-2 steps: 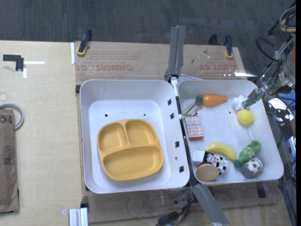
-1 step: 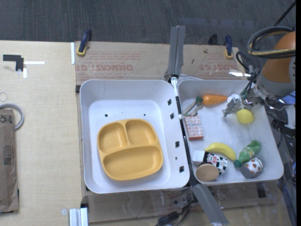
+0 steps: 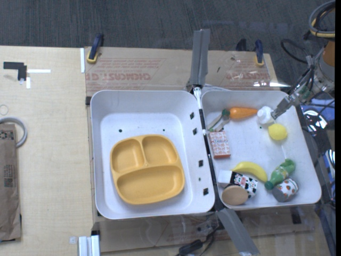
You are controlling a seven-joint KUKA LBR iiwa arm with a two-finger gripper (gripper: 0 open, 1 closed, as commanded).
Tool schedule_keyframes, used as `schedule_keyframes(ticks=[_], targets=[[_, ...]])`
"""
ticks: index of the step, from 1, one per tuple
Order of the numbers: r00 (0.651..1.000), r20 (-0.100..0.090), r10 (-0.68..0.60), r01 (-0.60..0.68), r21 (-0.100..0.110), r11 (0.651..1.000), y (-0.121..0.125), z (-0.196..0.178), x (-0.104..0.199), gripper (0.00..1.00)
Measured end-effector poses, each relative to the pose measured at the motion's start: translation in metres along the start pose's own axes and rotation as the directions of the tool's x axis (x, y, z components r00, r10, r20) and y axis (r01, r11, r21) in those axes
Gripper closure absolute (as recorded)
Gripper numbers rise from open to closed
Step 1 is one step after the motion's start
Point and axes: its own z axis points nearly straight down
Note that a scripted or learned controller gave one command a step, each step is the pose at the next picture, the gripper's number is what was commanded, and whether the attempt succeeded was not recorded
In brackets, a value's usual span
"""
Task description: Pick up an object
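Observation:
The right bin (image 3: 305, 143) holds several small things. At the back lie an orange carrot (image 3: 242, 112) and a small white piece (image 3: 264, 114), with a yellow lemon (image 3: 277, 132) just in front. A pink box (image 3: 219, 144) lies near the bin's left wall. Along the front are a banana (image 3: 250, 169), a green bottle (image 3: 281, 173), a black-and-white carton (image 3: 244, 183), a brown egg shape (image 3: 235, 195) and a grey rounded item (image 3: 285, 190). My gripper (image 3: 277, 112) reaches in from the right, its tip low beside the white piece and just above the lemon.
The left bin (image 3: 101, 143) holds a yellow divided plate (image 3: 147, 168). A grey divider post (image 3: 200, 57) rises between the bins at the back. Cardboard (image 3: 138, 71) lies behind the bins. Cables and hoses (image 3: 319, 25) hang at the far right.

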Motion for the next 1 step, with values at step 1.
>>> schedule_keyframes(ticks=[1], targets=[[0.998,-0.004,0.069,-0.069,0.001,0.998,0.0141,0.1089,-0.0033,0.00]])
